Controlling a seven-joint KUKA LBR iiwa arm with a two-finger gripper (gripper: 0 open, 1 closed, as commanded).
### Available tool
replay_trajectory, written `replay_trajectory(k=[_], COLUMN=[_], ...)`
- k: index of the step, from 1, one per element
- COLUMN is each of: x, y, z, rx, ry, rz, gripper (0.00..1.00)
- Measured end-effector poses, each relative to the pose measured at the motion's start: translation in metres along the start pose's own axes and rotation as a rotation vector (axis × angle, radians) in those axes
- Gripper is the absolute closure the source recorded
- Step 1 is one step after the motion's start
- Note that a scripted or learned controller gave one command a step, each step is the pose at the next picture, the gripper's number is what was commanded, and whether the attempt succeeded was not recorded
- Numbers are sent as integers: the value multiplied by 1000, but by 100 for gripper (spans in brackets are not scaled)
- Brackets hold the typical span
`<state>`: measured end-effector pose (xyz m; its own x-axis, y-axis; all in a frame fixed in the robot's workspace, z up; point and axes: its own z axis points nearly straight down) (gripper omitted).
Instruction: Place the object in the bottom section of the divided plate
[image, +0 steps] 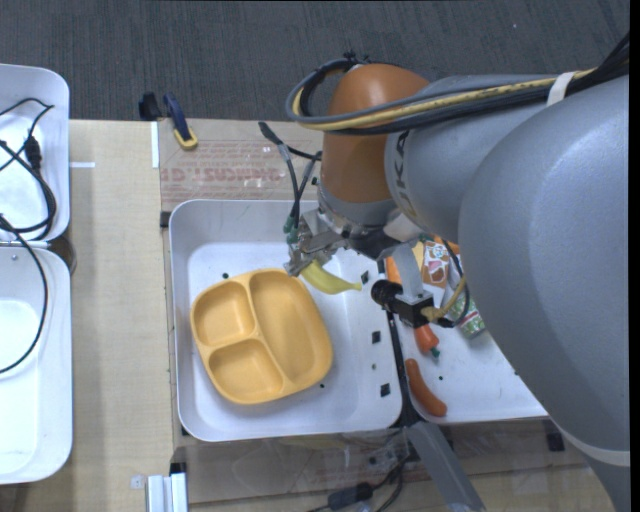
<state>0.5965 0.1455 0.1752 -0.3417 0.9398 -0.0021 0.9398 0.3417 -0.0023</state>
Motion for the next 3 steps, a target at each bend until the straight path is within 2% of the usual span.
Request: replay_trajectory(k=[1, 2, 3], x=[-32, -23, 4], y=[-61, -49, -77], z=[-15, 34, 12], rx=[0, 2, 3], ry=[0, 1, 2], rz=[22, -17, 77], gripper=[100, 100, 100])
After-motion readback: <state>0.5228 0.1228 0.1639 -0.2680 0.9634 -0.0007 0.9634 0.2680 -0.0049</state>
